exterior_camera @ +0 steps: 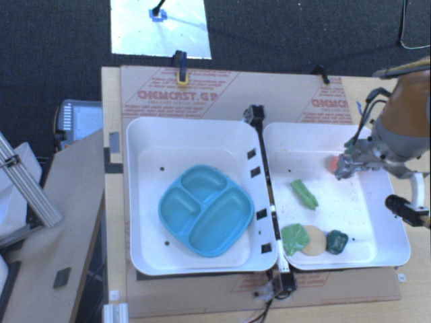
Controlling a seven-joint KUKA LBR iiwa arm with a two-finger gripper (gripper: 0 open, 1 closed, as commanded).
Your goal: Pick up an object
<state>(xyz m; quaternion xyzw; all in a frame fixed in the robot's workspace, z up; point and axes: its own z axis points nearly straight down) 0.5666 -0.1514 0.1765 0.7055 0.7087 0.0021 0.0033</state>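
Over the right bin (387,244), near its far right part, the arm's jaws (343,169) hang low above the white floor, with a small orange-red object (333,161) just beside their tip; whether it sits between the jaws or merely next to them cannot be told, and neither can whether the jaws are open or closed. Nearer the middle of that bin lies a light green elongated piece (304,194), tilted and well apart from the arm. Along the near edge of the same bin sit three things in a row: a green leafy item (293,237), a tan round disc (313,241) touching it, and a dark teal lump (337,241) just beside the disc. Across the divider, the left bin (148,180) holds a blue sectioned plate (205,209) with three compartments, lying flat. Both bins rest on a cardboard sheet (202,93) covering the tabletop (111,200).
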